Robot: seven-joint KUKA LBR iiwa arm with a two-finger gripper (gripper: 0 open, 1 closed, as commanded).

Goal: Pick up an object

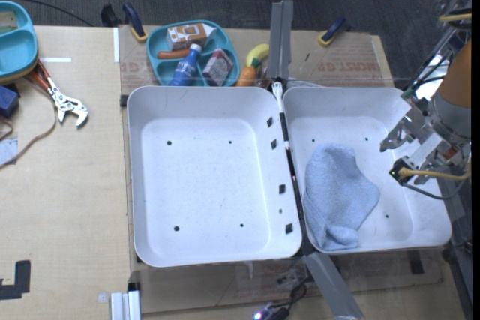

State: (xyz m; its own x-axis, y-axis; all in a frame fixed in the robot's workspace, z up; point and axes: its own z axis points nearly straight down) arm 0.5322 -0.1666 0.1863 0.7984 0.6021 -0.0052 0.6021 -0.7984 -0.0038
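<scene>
My gripper (397,154) is over the right side of the right bin (420,232), close to its right wall. The two fingers point toward the left of the camera view and they stand apart from each other, with only air between them; I hold nothing. One fingertip is higher in the view, the other lower, and a small green light shines near the lower one.

The grey cloth (339,195) lies on the floor of this same bin, to the left of my gripper and a little lower in the view. It is crumpled, with a folded end at the bin's near wall. The cloth is near my fingers but does not touch them.

Further to the left of my gripper is the left bin (154,236). Beyond it, far from me, a wrench (66,105) rests on the bench. Behind both bins stands a blue tray (157,49) with small items in it, and a yellow banana-like object (257,55) beside it.
</scene>
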